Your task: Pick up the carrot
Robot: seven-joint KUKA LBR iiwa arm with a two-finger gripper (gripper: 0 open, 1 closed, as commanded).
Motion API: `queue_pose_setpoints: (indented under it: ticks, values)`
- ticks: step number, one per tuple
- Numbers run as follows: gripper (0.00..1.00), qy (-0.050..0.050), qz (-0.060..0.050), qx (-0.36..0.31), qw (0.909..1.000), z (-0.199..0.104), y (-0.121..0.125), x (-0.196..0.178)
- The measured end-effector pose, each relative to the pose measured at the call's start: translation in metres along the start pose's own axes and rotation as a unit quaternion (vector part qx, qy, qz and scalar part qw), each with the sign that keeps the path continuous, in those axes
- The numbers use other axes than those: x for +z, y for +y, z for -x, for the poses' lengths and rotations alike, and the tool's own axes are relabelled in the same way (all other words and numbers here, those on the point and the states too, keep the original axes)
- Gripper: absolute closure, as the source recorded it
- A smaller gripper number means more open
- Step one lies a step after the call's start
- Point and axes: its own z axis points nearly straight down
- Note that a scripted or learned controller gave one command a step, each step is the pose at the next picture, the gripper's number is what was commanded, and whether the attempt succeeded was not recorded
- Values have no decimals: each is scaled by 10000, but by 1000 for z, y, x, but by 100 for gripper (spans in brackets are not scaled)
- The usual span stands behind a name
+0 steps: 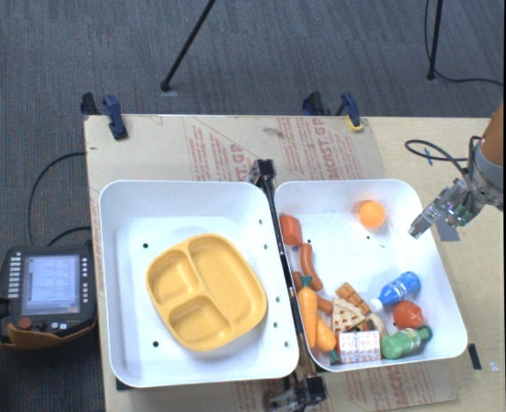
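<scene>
Carrot [308, 314] lies at right bin's [334, 189] left wall. Tool [442, 215] hovers over the right rim; state indeterminable.

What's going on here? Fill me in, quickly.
A grey robot arm reaches in from the right, its gripper hovering over the right edge of the right bin with nothing between its fingers. The carrot it is meant to pick up lies untouched along that bin's left wall, among other toy food: sausages, an orange ball, a blue bottle. The left bin holds a yellow divided plate. The pick has not yet begun.
</scene>
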Motion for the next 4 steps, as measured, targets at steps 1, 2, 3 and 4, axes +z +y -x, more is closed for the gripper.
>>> queue_pose_setpoints:
  ticks: [1, 2, 3, 4]
  values:
    - [100, 22, -12, 25, 10000, -103, 12, 11]
    - [0, 17, -11, 40, 10000, -103, 11, 11]
    - [0, 14, -12, 965, 9953, -55, 39, 67]
    - [0, 8, -5, 618, 9981, 7, 48, 102]
